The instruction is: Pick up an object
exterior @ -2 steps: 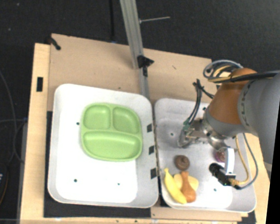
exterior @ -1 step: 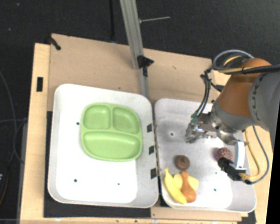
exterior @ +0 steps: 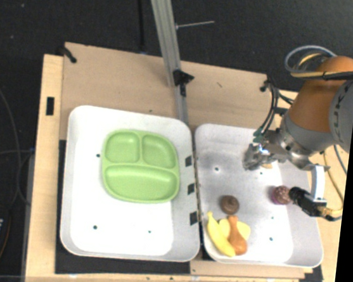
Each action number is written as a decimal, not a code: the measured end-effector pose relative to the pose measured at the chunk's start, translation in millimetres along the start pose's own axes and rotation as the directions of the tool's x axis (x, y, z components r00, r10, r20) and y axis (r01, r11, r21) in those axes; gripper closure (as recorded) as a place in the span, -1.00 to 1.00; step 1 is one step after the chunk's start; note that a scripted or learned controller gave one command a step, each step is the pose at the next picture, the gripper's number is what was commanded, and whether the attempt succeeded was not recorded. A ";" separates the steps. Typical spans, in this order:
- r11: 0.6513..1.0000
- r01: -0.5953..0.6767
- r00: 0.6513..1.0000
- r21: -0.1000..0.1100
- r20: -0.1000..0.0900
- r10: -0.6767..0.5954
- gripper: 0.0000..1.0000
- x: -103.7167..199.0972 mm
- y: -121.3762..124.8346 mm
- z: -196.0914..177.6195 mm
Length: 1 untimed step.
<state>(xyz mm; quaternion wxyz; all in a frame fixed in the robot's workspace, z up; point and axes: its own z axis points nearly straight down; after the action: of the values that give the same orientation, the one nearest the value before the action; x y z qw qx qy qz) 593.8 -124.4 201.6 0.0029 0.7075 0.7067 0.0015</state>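
Note:
The right bin holds several small objects. A brown round piece lies near its middle. A yellow banana-shaped piece and an orange carrot-shaped piece rest together at the front edge. A dark purple round piece sits toward the right side. My gripper hangs over the upper middle of the right bin, above and to the right of the brown piece, with nothing seen between its fingers.
The left bin carries a green divided plate. A slanted metal pole rises from behind the bins. The arm's orange band and cables lie over the right bin's far right corner. A black fitting sits by the purple piece.

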 end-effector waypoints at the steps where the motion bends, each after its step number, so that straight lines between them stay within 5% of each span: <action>1: 1.000 0.003 1.000 0.003 -0.001 -0.003 1.00 -1.5 0.9 -12.5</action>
<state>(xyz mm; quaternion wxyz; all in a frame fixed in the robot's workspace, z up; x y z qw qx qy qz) 594.5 -125.9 214.1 0.0013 0.7065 0.7077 0.0008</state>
